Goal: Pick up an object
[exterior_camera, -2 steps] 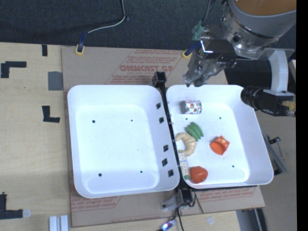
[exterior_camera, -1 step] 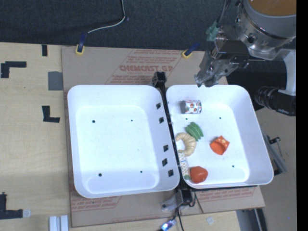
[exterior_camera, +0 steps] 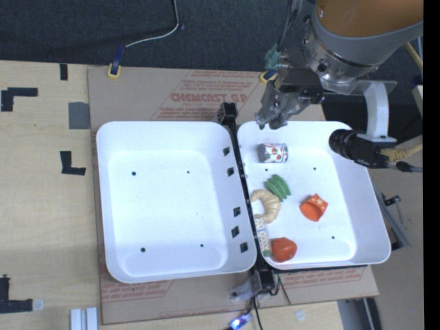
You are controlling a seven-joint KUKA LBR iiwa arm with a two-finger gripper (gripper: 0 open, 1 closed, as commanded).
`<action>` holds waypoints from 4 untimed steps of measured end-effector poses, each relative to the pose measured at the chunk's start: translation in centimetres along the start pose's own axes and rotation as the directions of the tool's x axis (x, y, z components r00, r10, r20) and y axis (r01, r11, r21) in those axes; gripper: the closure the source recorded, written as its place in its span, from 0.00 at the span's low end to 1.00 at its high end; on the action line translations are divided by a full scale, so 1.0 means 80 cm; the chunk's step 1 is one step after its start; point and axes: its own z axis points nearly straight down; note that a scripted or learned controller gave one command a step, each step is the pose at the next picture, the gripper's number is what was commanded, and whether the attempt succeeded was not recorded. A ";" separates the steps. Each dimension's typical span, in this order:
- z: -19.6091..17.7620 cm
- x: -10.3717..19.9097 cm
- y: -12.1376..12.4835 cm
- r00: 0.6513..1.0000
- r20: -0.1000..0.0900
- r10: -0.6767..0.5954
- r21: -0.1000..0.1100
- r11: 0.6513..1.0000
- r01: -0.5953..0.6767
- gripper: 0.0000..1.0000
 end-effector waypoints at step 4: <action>-0.060 -0.031 -0.030 1.000 -0.001 0.001 -0.004 1.000 -0.001 1.00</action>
